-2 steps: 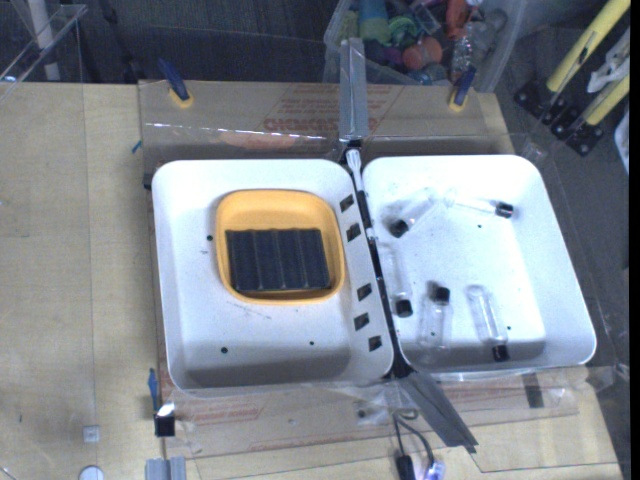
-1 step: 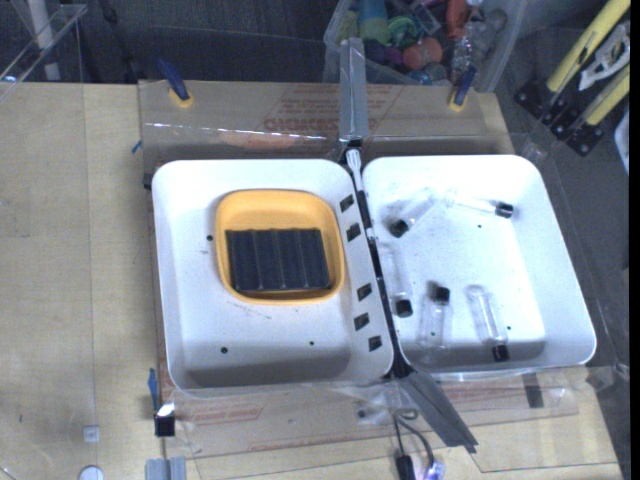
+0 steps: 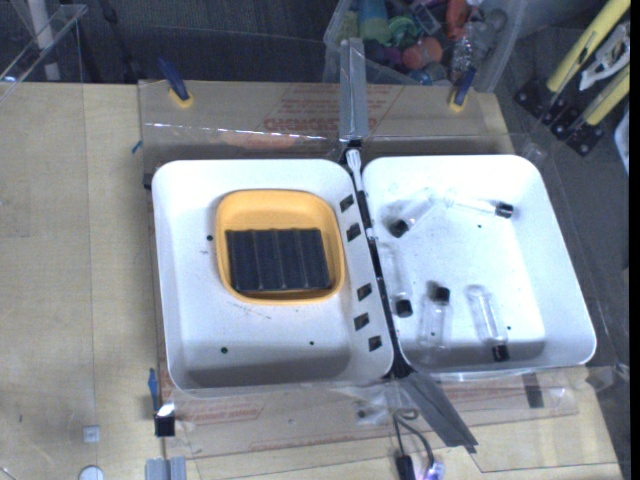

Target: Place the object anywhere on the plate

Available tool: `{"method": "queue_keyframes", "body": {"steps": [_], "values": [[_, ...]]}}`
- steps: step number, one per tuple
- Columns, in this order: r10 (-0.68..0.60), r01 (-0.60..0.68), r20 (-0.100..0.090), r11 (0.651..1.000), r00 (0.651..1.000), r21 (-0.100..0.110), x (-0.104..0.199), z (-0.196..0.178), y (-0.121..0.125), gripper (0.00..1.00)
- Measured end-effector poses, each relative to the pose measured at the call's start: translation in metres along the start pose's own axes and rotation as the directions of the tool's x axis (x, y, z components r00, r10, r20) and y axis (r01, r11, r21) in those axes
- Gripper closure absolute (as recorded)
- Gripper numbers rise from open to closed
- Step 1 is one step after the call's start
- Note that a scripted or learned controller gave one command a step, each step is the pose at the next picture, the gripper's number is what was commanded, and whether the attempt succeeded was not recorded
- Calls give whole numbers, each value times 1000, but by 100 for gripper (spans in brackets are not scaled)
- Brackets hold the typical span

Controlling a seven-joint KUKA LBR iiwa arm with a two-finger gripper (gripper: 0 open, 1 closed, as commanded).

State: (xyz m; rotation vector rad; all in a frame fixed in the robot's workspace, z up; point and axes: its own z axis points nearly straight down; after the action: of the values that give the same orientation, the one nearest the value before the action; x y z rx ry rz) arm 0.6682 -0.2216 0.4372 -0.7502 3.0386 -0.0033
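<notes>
Left white bin (image 3: 190, 298), on tabletop (image 3: 70, 268): one yellow plate (image 3: 280, 200), rounded square, set toward the bin's back. On the plate, lying flat at its middle: one dark ribbed block (image 3: 278, 258), within the rim.

Right white bin (image 3: 530, 268), touching the left one: several clear vials with black caps, two (image 3: 485, 313) (image 3: 432, 313) near the front, two (image 3: 410, 213) (image 3: 475, 206) toward the back.

Behind the bins: clear tub of coloured items (image 3: 420, 13).

My fingers, clenched or released: I cannot tell.

Look of arm unclear here
</notes>
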Motion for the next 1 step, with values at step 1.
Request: {"method": "queue_keyframes", "body": {"steps": [1], "values": [[0,0,0,1000,1000,0,0,0,0,0]]}}
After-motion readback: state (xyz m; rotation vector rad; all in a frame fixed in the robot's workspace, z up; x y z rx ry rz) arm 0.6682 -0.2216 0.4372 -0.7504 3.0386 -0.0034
